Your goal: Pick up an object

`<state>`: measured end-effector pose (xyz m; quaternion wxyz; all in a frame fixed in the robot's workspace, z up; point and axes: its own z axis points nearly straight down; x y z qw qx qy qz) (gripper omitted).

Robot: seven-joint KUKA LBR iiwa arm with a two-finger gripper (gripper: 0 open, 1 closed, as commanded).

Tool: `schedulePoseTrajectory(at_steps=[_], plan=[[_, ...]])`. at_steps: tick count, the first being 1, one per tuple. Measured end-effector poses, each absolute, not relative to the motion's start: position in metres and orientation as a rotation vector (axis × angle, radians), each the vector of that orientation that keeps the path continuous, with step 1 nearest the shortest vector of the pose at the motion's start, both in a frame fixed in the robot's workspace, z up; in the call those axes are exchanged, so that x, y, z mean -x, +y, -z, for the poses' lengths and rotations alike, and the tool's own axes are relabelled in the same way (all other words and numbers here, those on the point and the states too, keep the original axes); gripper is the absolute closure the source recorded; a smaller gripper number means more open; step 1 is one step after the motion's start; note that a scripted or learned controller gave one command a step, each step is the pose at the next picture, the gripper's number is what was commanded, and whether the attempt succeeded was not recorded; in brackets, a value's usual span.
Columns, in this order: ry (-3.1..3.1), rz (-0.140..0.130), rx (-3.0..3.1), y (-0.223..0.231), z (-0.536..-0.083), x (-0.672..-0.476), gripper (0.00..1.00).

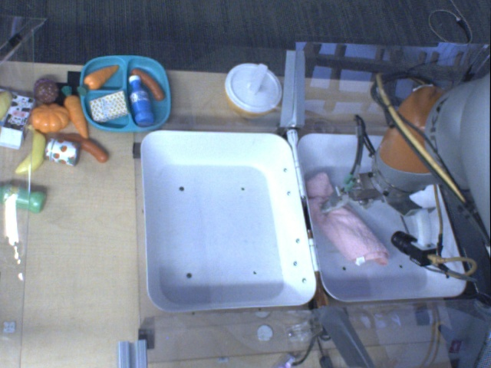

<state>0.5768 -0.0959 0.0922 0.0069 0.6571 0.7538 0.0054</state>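
Camera view: my tool [340,198] sits at the pink cloth's [349,232] far-left end; its long axis runs near-right; grip state unclear.

Pale wooden bench [77,267] before what looks like dark carpet [192,14].

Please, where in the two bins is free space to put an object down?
The left bin has its whole floor bare. The right bin is crowded: pink cloth lies at its left, the pincer beside it; only the front strip is free.
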Motion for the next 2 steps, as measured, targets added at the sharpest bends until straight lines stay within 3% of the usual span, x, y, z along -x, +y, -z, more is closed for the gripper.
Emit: schedulePoseTrajectory(at_steps=[1,2], plan=[[2.369,-0.015,-2.039,-0.14,-0.092,-0.5,0.0],[2.38,-0.018,-2.022,-0.089,-0.092,-0.514,0.0]])
